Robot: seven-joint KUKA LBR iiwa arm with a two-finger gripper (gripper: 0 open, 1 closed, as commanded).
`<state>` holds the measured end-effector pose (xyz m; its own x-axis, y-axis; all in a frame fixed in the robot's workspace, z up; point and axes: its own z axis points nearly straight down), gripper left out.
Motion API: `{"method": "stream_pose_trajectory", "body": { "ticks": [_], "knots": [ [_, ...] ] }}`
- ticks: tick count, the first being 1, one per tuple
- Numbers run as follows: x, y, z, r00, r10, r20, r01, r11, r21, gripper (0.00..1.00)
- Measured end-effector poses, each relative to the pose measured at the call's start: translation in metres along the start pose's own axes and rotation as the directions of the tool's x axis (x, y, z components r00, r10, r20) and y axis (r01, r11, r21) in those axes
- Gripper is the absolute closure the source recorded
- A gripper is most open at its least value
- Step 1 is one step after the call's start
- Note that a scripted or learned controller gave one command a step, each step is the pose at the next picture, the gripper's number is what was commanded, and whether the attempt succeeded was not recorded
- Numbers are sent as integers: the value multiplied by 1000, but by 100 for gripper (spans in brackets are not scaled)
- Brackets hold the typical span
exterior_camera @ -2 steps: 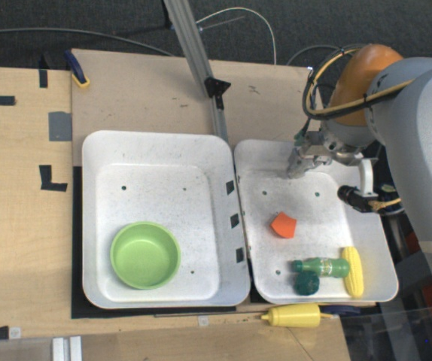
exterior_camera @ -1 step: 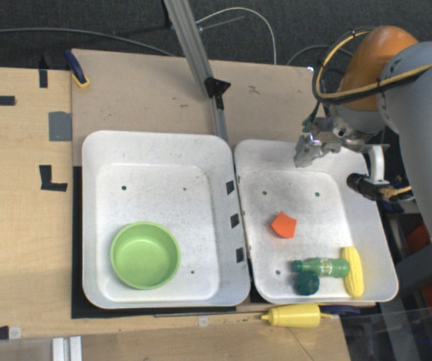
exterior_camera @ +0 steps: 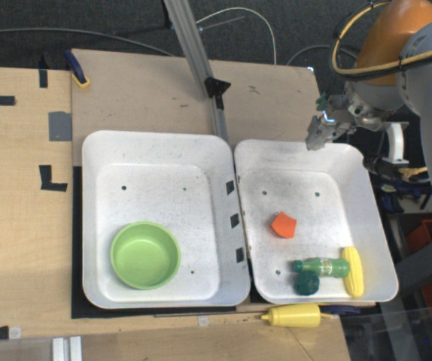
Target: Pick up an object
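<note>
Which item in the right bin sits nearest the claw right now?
The orange block, alone mid-bin. The green bottle, dark green piece and yellow corn cluster at the near edge, farther from the claw.

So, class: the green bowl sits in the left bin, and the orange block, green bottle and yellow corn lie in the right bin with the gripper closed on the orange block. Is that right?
Not quite. The camera view shows the gripper up at the far rim of the right bin, well apart from the orange block, which lies alone on the bin floor. The rest stands: green bowl in the left bin, green bottle and yellow corn in the right.
</note>
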<state>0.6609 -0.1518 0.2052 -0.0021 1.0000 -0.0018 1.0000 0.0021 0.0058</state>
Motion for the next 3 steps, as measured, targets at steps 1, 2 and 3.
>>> {"method": "stream_pose_trajectory", "body": {
  "ticks": [1, 2, 3],
  "knots": [
    [0, 2, -50, 1000, 0, 0, 0, 1000, 1, 100],
    [56, -18, -37, 1000, -3, -3, 3, 1000, 8, 100],
    [104, -37, -24, 1000, -3, -3, 3, 1000, 9, 100]
  ]
}}
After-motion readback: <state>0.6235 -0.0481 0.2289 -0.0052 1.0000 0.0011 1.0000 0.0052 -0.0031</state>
